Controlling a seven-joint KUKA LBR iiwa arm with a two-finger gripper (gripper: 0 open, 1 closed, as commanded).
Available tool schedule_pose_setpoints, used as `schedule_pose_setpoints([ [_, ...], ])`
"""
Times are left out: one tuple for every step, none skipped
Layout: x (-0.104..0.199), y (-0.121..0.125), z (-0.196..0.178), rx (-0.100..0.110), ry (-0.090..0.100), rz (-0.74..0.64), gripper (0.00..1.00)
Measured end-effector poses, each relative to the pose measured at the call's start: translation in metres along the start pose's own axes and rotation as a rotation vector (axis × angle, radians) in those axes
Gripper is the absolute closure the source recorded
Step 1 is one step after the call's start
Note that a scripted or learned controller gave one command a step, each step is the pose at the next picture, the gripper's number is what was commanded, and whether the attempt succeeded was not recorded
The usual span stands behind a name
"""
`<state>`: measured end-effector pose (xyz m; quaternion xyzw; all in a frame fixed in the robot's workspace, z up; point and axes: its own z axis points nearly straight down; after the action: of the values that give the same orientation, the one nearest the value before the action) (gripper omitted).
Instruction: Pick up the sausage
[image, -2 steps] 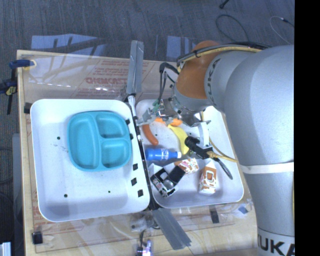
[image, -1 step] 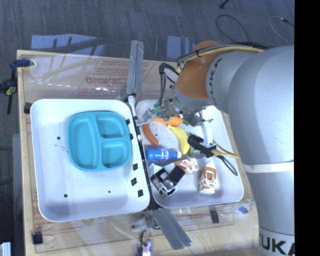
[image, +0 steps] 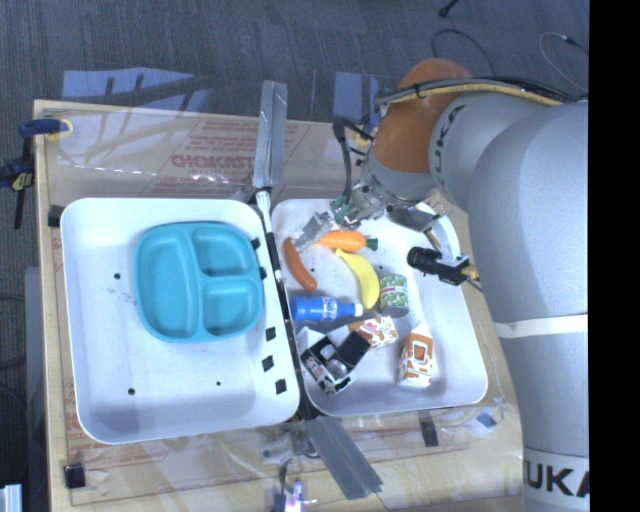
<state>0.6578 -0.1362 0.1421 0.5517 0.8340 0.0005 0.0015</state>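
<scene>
The counter (image: 150, 150) is a pale wooden board with red printed letters under a clear sheet, and around it the floor (image: 150, 40) is dark grey carpet. On the counter stand two shallow white bins side by side: the left bin (image: 100, 400) carries one blue tray (image: 198, 280) with three compartments, and the right bin (image: 455, 385) carries the small things. In the right bin I count one sausage (image: 299, 264), one carrot (image: 341, 241), one banana (image: 364, 277), one blue bottle (image: 326, 310), one green tin (image: 394, 292), one small carton (image: 416, 361), one colourful packet (image: 377, 330) and one black and white object (image: 335, 360). The sausage lies near the left wall of the right bin, at about 10 o'clock from the bin's middle, just beside the carrot and the banana but apart from them. Its long axis runs from about 11 o'clock to 5 o'clock, with the upper end toward the far rim of the bin. The grey arm (image: 520, 200) with the orange band (image: 415, 120) comes from 3 o'clock, and its claw (image: 335, 215) hangs over the far part of the right bin, at about 1 o'clock from the sausage. I cannot tell if the claw is wide or narrow, and nothing is seen inside it.
</scene>
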Motion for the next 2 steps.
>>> schedule_pose_setpoints([
  [0.0285, -0.0216, 0.0427, -0.004, -0.019, -0.126, 0.00],
  [0.0312, -0.0203, 0.0329, -0.003, -0.013, -0.131, 1.00],
])
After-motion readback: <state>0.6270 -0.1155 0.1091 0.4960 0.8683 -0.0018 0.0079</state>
